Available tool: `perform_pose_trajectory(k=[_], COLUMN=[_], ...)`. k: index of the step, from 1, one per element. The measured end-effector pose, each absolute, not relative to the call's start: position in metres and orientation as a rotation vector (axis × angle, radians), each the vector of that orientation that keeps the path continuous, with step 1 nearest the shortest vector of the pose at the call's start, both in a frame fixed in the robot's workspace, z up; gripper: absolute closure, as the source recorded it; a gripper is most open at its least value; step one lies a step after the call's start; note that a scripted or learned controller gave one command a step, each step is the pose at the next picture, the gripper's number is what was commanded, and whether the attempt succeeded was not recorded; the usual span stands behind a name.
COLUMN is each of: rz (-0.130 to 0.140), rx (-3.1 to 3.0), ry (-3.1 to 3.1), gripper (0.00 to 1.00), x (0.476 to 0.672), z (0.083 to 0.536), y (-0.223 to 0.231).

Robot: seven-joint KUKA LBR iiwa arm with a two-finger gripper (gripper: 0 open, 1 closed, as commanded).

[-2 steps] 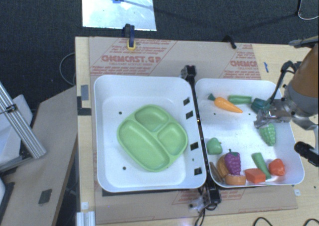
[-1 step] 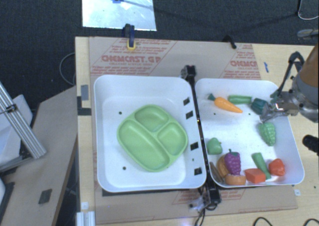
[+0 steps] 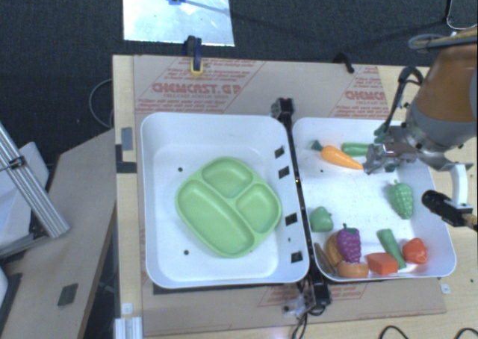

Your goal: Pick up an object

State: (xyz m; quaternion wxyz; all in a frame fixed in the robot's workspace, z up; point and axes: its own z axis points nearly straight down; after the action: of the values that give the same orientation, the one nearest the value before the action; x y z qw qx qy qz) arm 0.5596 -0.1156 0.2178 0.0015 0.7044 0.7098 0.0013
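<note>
The gripper (image 3: 376,158) hangs low over the far part of the right bin (image 3: 448,255), w/ the grey arm (image 3: 448,106) coming in from the right edge. Can't tell how it is set or whether it has hold of anything; the end is small and dark vs the white floor. Likeliest target, judging by nearness: the toy carrot (image 3: 340,156), lying just left of the gripper, touching or nearly so at its right tip. Its long axis runs left-right w/ a slight tilt, green leaf end to the left, fat orange end toward the gripper. A green pod-like piece (image 3: 357,148) sits just beyond it, parallel, so a close along that axis could catch both; a grasp across the carrot's width looks the safer bet. All items look like smooth, hard moulded plastic play food, glossy, prob. slippery. Other pieces in the same bin: a knobbly green oval (image 3: 402,199) near-right of the gripper, a green pepper (image 3: 321,219) by the left wall, purple grapes (image 3: 348,243), a red tomato (image 3: 415,251), a green stick shape (image 3: 390,246) and orange-red bits (image 3: 381,263) crowded along the near wall. The left bin (image 3: 160,181) holds a pale green divided plate (image 3: 228,207), three compartments, matte-looking, well apart from the gripper.
</note>
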Motion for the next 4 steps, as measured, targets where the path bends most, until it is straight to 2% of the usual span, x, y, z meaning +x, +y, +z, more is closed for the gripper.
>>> perform_pose_trajectory(k=[1, 3, 4], rz=[0.005, 0.004, 0.009], rx=[2.211, 2.212, 2.209], ry=[2.230, 2.228, 2.230], gripper=[1.00, 1.00, 1.00], x=[0.580, 0.620, 0.643], z=[0.230, 0.215, 0.231], y=[-0.069, 0.027, 0.081])
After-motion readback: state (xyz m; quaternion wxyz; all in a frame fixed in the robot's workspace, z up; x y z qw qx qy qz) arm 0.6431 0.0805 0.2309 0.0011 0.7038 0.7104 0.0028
